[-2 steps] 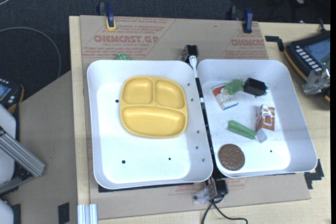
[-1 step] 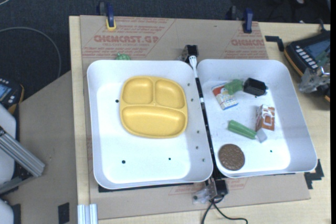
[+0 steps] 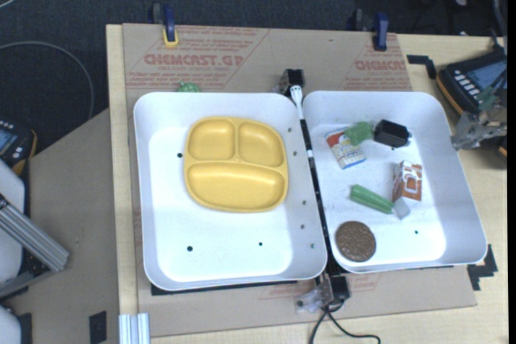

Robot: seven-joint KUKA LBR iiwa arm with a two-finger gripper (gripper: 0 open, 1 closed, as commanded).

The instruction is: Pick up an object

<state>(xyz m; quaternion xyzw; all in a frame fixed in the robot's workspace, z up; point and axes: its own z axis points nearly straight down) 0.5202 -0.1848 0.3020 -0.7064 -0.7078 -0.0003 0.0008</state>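
Looking down at a slant, the camera view takes in two white bins side by side on a board clamped to the bench. The left bin (image 3: 161,238) bears a yellow divided plate (image 3: 236,163), set toward its far half and nearer the shared wall than the left rim; bare white floor lies open in front of it and along its left side.

The right bin (image 3: 451,230) carries the small things. A black block (image 3: 391,133) sits near the far rim, with a green piece (image 3: 359,131) just beside it on the left, touching or overlapping a red and white packet (image 3: 345,149). A brown and white carton (image 3: 408,181) lies right of centre, well apart from the right rim. A green stick (image 3: 372,198) lies slantwise in the middle, its end close to the carton's lower corner. A brown disc (image 3: 355,241) rests near the front rim, close to the shared wall. Open floor remains at the right side and the front right corner of this bin.

Whether the hand is open or closed cannot be told here.
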